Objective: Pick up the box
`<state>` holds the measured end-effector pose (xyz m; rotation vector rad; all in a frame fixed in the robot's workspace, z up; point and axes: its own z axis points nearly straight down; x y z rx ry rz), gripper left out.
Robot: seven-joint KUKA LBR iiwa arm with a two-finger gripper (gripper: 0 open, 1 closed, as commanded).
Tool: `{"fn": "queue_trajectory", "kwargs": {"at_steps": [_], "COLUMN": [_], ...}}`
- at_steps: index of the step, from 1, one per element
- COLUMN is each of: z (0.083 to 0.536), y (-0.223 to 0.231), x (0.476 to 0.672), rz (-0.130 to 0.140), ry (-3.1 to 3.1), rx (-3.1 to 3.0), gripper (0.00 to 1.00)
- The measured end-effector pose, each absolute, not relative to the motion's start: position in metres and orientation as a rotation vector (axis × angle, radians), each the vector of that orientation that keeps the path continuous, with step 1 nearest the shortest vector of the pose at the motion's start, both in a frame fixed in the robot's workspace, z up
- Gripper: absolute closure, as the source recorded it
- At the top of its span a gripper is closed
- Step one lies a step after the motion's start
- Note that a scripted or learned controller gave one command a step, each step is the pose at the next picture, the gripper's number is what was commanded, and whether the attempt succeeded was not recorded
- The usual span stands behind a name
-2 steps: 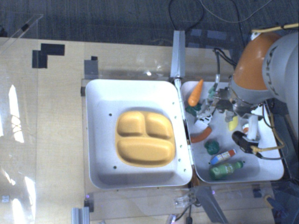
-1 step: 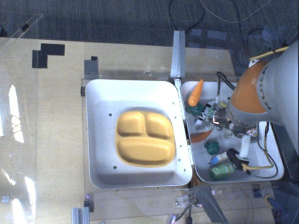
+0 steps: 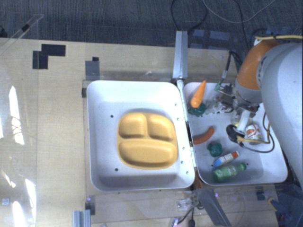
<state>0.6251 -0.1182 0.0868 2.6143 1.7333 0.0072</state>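
In the camera view, the tool (image 3: 239,115) hung over the right bin (image 3: 279,171) near its far edge; whether it was open or closed could not be told. The box (image 3: 252,132), small, white and orange, lay just beside it toward the bin's right wall; its long axis was unclear.

yellow tray (image 3: 146,140) (3 sections), carrot (image 3: 198,94), sausage (image 3: 203,135), green bottle (image 3: 229,171)

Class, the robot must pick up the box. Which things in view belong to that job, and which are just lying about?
Job: gripper; box, probably the white-and-orange item.
Lying about: carrot; sausage; green bottle; yellow tray.
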Motion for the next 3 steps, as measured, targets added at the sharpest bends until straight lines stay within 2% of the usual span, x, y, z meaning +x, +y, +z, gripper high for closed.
{"fn": "queue_trajectory", "kwargs": {"at_steps": [1, 2, 3], "z": [0.1, 0.099, 0.226], "y": [-0.116, -0.116, -0.177], "x": [0.628, 0.628, 0.591], "rz": [0.016, 0.016, 0.006], "ry": [1.746, 1.746, 2.01], "rx": [2.602, 2.602, 2.407], "gripper": [1.0, 0.0, 0.0]}}
